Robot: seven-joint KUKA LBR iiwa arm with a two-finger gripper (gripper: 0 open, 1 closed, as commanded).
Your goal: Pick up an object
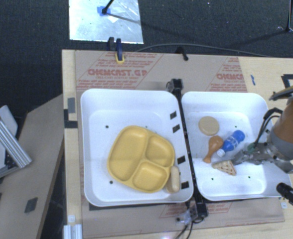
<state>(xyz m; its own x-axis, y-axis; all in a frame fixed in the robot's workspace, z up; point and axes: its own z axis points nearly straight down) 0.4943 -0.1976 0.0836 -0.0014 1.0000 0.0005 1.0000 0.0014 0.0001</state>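
The right bin (246,103) holds a round beige disc (209,125), a brown drumstick-shaped piece (214,147), a small blue and white bottle (232,142) lying on its side, and a tan wedge like a pizza slice (225,167). My gripper (241,158) comes in low from the right. Its tip sits just right of the wedge and just below the bottle, close to both. I see nothing held in it. The arm's orange band (292,126) shows at the right edge.
The left bin (96,133) holds a yellow divided tray (140,158) with a small beige roll (174,179) at its lower right corner. A dark divider (182,138) runs between the bins. Cardboard lies under both bins.
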